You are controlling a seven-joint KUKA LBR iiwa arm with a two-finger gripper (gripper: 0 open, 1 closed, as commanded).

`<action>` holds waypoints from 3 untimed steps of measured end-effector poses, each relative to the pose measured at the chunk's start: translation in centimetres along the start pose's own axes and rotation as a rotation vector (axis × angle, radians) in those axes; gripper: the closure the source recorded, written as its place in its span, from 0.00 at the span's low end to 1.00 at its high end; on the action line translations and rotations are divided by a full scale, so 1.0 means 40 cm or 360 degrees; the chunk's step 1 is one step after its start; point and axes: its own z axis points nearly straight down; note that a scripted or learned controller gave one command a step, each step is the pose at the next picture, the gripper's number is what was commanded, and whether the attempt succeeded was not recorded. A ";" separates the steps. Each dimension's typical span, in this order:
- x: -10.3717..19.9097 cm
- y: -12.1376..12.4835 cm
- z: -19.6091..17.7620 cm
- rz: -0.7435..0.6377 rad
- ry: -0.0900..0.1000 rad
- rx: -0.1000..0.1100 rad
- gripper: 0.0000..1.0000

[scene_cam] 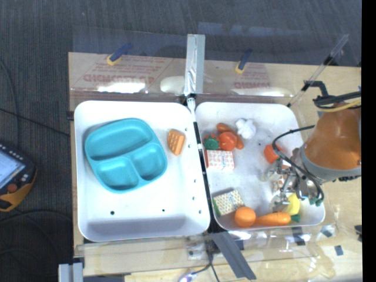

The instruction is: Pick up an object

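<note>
Reaching in from the right, the grey arm with its orange band (335, 137) hangs over the right bin (258, 111), and its hand (289, 187) sits low in that bin's right half, just above a small yellow piece (294, 205); whether the hand is spread or pressed together cannot be told. Along the near wall of this bin lie an orange ball (245, 217) and a carrot (273, 219), touching end to end, with a patterned box (227, 201) just beside the ball. Farther back are a red and white checked box (221, 159), a red tomato (227, 140) and a white lump (245, 127); an orange-red piece (270, 153) lies near the arm. Any printing on the two boxes is too small to read. The left bin (88, 216) holds a blue divided tray (125, 153) and, apart from it near the dividing wall, an orange wedge (175, 141). Behind the bins, the cardboard on the worktop (82, 69) carries red lettering that is blurred and unreadable.
</note>
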 end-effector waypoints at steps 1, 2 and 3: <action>0.000 0.006 0.000 -0.0052 -0.0002 0.0003 0.00; 0.000 0.007 -0.025 -0.0054 0.0005 0.0003 1.00; 0.015 0.076 -0.002 0.0391 0.0011 0.0003 1.00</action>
